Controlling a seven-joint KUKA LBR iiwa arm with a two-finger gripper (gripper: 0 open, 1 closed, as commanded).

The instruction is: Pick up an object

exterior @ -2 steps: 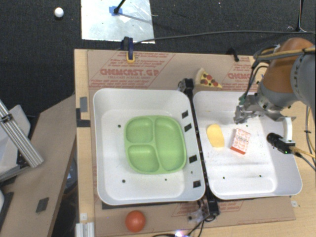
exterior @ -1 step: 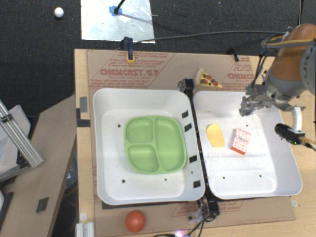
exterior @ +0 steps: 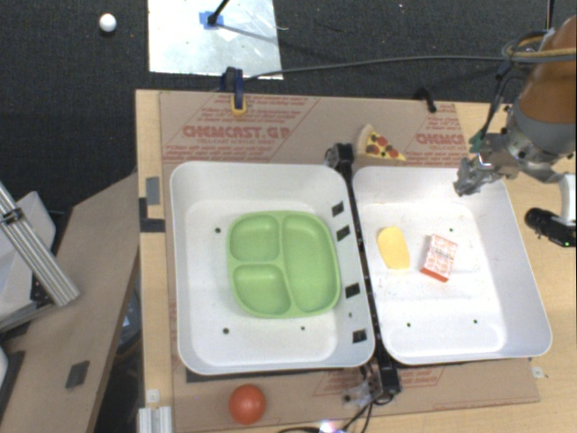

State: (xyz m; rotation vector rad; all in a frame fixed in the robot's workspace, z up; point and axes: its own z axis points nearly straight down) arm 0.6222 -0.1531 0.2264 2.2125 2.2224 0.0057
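You have a green divided plate lying flat in the middle of the left bin — broad and shallow, with a low rim that a two-finger grasp would likely slide off. In the right bin, the yellow block sits near that bin's left wall and the small red-and-white packet just beside it toward the centre. The packet lies flat, so I judge it may be pushed along the floor and not lifted, and a descent between the two could nudge both. The end effector hangs over the right bin's far right corner, well apart from either item, the arm slanting in from the tabletop's right edge. Whether its tips are apart or together you cannot tell — they blur into one dark shape.
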